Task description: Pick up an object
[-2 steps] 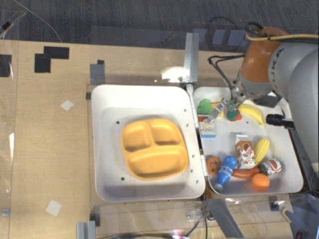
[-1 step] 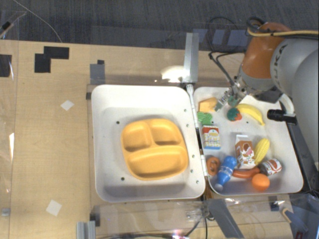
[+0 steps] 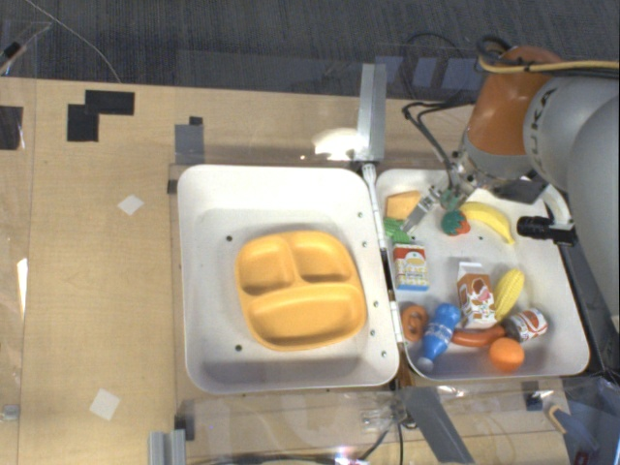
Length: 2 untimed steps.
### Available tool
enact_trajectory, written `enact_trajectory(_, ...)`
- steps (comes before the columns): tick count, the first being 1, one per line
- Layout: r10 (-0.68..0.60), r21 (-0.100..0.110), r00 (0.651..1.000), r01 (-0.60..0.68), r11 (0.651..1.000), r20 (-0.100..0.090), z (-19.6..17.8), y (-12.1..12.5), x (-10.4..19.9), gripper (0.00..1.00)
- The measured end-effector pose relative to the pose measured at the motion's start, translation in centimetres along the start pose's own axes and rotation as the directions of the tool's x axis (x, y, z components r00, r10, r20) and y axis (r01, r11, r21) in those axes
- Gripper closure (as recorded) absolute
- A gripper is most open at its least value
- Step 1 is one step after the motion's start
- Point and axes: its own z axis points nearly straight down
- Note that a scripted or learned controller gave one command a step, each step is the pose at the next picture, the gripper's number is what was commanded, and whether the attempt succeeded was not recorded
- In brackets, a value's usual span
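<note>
A: Where is the hand (image 3: 433, 204)?

B: Low over the back of the right bin (image 3: 572, 298), reached in from the right. Its fingers look slightly spread, one slanting down-left toward a green toy (image 3: 395, 229), the other ending by a small green-and-red round toy (image 3: 454, 223). Nothing sits between them.

A: What does that round toy look like?

B: A green ball-like top with a red patch low on its right side. It lies near the back of the right bin, just beside the near end of the banana (image 3: 488, 220).

A: Count the rest of the bin for me.

B: One banana, one yellow wedge like cheese (image 3: 402, 204), one small carton with a red top (image 3: 411, 266), one white snack packet (image 3: 474, 298), one corn cob (image 3: 509, 293), one blue bottle (image 3: 438, 332), one red sausage (image 3: 476, 337), one orange (image 3: 506, 355), one can lying on its side (image 3: 528, 325), and one small reddish-brown piece (image 3: 414, 320).

A: And the left bin (image 3: 208, 289)?

B: A single yellow compartment tray (image 3: 298, 288) with three sections, in the middle.

A: What crowds the hand?

B: The cheese wedge and green toy just to its left, the banana to its right, and the divider (image 3: 380, 250) between the bins close by. Both bins rest on the wooden surface (image 3: 87, 289).
</note>
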Motion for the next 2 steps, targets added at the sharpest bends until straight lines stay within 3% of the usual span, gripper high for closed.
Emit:
enact_trajectory(1, 0.272, 0.010, 0.962, -0.272, 0.962, -0.018, 1.3, 0.6, -0.2, 0.00)
enact_trajectory(2, 0.265, -0.003, 0.964, -0.265, 0.964, 0.001, 0.2, 0.8, -0.7, 1.00)
